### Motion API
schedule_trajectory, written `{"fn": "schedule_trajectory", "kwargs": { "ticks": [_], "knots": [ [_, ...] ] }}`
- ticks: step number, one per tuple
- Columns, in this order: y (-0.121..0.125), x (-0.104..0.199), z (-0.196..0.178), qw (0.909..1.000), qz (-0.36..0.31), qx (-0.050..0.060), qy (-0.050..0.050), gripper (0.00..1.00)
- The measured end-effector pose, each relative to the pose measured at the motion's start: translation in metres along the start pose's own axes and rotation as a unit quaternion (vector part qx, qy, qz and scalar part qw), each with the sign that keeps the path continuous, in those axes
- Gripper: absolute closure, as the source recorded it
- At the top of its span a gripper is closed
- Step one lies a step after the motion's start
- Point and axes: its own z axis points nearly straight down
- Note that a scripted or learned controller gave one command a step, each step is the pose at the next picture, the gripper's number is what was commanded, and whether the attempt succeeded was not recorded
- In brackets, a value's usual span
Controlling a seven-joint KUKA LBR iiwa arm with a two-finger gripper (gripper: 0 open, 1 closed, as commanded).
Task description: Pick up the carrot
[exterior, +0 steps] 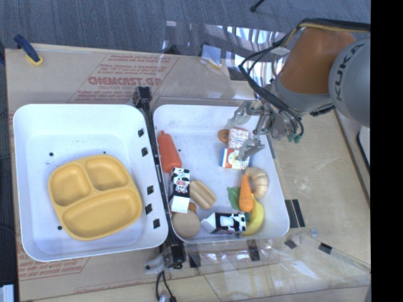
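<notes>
the grey arm with its orange band reaches in from the right, and its 2-finger metal gripper [252, 131] hangs over the upper right part of the right shallow white bin [189, 115]. whether the gripper is open or closed cannot be told from this view; nothing is clearly seen held in it. directly under and beside the gripper lies a small red, white and blue carton [235, 150], with a small round orange-brown piece [223, 134] just to its left.

the small orange carrot with a green top [245, 194] lies lower in the same bin, near the right wall, well below the gripper. it rests against a pale tan croissant-shaped pastry [258, 180] and just above a yellow banana [255, 219].

along the bin's left side sits a long red-orange sausage shape [168, 151], then a black and white cow-patterned carton [181, 187], a hot dog bun [203, 194] and a round tan ball [185, 224]. a 2nd cow-patterned carton [230, 221] lies near the bottom edge.

the left white bin [38, 121] holds a yellow plastic tray with 3 compartments [94, 197].
</notes>
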Motion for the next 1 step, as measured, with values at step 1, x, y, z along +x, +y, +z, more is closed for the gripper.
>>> {"fn": "schedule_trajectory", "kwargs": {
  "ticks": [1],
  "knots": [
    [-0.0038, 0.0305, 0.0938, 0.9978, -0.066, -0.003, 0.003, 0.0]
  ]
}}
